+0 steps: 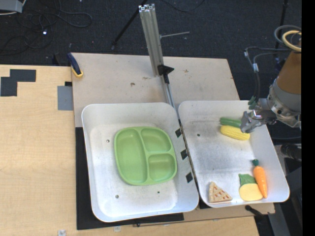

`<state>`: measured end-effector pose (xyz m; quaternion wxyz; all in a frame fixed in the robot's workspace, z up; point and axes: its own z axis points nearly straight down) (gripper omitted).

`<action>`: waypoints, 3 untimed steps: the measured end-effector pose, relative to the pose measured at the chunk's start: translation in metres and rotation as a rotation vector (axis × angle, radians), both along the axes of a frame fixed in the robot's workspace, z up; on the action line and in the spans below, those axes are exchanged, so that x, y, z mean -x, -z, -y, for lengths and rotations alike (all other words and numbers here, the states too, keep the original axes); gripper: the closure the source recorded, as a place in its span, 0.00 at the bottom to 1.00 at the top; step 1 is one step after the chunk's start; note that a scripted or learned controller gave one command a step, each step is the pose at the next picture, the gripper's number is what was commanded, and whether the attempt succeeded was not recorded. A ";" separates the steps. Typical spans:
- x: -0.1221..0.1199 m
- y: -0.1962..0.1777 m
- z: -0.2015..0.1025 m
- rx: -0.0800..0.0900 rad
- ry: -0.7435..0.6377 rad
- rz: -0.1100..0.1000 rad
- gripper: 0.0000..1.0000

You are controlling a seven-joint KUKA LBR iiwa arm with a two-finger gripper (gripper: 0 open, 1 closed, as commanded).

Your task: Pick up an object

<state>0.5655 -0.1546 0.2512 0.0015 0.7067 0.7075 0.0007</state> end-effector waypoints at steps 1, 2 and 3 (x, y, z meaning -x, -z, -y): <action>-0.008 0.012 -0.056 -0.004 -0.004 -0.006 1.00; -0.010 0.005 -0.112 -0.003 -0.005 -0.005 1.00; -0.003 0.016 -0.158 -0.003 -0.003 -0.007 1.00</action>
